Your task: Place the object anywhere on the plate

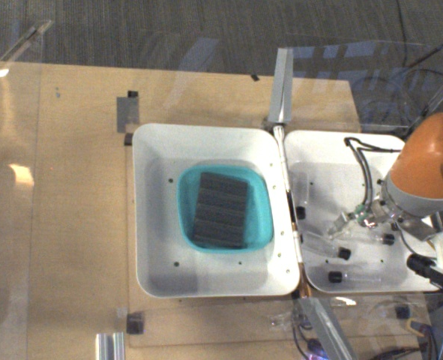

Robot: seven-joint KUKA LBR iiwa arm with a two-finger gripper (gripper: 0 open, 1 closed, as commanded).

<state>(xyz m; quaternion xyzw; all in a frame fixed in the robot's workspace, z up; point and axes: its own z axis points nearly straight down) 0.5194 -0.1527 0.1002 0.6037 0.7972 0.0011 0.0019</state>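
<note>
A dark grey ridged block (221,208) lies flat in the middle of the teal plate (186,201), which sits in the left white bin (154,201). The block rests on its own, with nothing touching it. My gripper (346,226) hangs low over the right white bin (318,163), well to the right of the plate and past the wall between the bins. The orange band of the arm (425,163) rises above it at the right edge. Nothing shows between the gripper's tips.
Several small black pieces (343,253) lie scattered on the right bin's floor. A black cable (363,163) loops from the arm over that bin. A grey metal post (281,88) stands behind the divider between the bins.
</note>
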